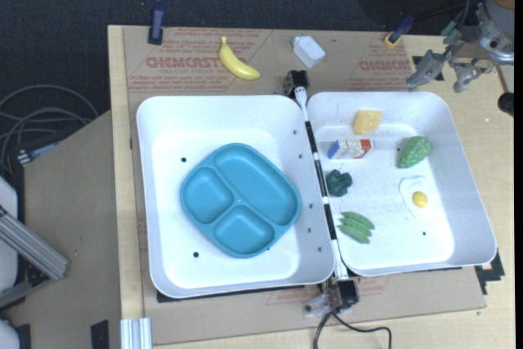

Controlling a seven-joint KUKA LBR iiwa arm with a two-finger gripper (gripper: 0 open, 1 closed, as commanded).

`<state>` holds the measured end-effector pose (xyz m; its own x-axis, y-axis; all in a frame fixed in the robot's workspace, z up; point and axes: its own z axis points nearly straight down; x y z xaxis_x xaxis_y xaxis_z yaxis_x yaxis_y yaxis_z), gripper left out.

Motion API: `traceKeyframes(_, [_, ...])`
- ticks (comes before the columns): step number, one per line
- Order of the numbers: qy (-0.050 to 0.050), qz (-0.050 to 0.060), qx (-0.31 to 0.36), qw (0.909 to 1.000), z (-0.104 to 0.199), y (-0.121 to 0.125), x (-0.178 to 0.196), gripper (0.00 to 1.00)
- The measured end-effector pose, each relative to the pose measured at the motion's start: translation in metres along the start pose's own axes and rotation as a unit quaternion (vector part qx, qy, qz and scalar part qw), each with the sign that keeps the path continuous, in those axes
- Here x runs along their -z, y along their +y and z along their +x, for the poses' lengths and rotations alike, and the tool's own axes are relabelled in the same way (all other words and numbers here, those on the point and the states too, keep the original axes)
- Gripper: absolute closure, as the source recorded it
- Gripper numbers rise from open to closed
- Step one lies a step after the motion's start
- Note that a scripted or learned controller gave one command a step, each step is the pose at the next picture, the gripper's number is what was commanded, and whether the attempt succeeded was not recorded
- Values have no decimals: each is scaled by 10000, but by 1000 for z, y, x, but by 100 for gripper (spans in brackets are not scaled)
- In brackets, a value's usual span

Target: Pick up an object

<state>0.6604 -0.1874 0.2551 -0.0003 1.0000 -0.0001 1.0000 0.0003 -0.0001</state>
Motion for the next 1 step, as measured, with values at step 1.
traceKeyframes(1, [-1,15,3,10000,20,5,-156,0])
